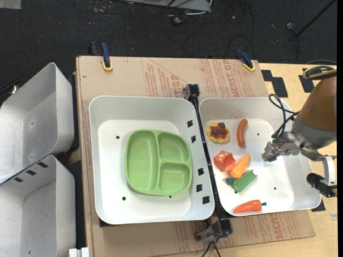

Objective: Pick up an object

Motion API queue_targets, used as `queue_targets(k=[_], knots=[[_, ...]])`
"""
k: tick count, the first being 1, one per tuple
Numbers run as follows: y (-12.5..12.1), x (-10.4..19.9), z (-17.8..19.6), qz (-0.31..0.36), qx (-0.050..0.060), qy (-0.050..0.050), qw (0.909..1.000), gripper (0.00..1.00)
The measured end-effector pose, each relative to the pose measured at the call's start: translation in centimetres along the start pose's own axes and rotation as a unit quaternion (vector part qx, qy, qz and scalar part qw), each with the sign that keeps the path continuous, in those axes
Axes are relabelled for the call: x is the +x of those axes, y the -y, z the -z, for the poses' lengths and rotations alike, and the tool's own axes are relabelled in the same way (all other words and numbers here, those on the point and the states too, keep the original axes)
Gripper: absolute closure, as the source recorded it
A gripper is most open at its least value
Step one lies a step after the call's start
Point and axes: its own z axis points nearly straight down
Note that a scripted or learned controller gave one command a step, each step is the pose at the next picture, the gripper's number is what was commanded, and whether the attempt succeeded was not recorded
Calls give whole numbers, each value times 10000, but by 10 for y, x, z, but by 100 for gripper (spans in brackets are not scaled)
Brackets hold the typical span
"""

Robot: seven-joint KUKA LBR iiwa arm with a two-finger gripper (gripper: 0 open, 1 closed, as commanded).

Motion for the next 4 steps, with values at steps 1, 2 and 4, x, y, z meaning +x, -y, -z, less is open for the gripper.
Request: queue_targets(k=[1,2,4], knots=[[4,2,62,12,-24,8,10000,100],[10,5,122,16,-21,8,10000,100],[2,54,152,38,6,-9,10000,100]])
